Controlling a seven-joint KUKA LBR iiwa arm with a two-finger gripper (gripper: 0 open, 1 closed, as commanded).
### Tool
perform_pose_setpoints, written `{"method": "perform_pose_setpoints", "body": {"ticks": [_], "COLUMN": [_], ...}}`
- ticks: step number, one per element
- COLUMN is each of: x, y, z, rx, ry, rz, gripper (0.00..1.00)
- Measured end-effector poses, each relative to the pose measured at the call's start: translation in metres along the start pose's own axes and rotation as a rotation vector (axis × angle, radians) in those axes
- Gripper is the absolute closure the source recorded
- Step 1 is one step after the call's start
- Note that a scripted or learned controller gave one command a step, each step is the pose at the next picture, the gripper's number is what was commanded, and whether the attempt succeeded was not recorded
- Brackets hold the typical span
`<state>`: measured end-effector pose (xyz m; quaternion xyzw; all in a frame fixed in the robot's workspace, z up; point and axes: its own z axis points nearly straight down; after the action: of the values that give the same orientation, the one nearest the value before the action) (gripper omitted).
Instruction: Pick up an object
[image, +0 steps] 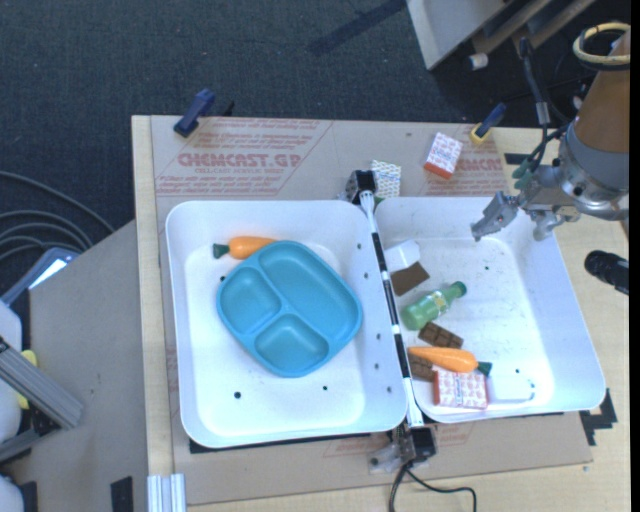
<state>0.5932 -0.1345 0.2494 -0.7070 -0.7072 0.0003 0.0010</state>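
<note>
My gripper (517, 220) hangs over the far part of the right bin (545, 300), with its two fingers spread open and nothing between them. Below and to its left, along the bin's left side, lie a brown block (408, 278), a green bottle (432, 303), a chocolate bar (440, 335), a toy carrot (442, 357) and a red-and-white box (460, 390). All of these lie well apart from the gripper.
The left bin (190, 330) holds a blue divided plate (290, 308) and a second carrot (245, 246). On the board behind the bins sit a small orange box (442, 155) and a patterned box (385, 180). Blue clamps (193, 112) grip the board's far edge.
</note>
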Motion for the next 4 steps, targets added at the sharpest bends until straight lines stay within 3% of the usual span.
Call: {"method": "perform_pose_setpoints", "body": {"ticks": [1,2,3,4], "x": [0.043,-0.012,-0.011,0.078], "y": [-0.003,-0.004,-0.003,-0.057], "z": [0.14,0.165,0.155,0.065], "rx": [0.001,0.001,-0.001,0.001], "ry": [0.0,-0.001,-0.001,0.001], "rz": [0.0,0.001,0.001,-0.001], "gripper": [0.0,0.0,1.0,1.0]}}
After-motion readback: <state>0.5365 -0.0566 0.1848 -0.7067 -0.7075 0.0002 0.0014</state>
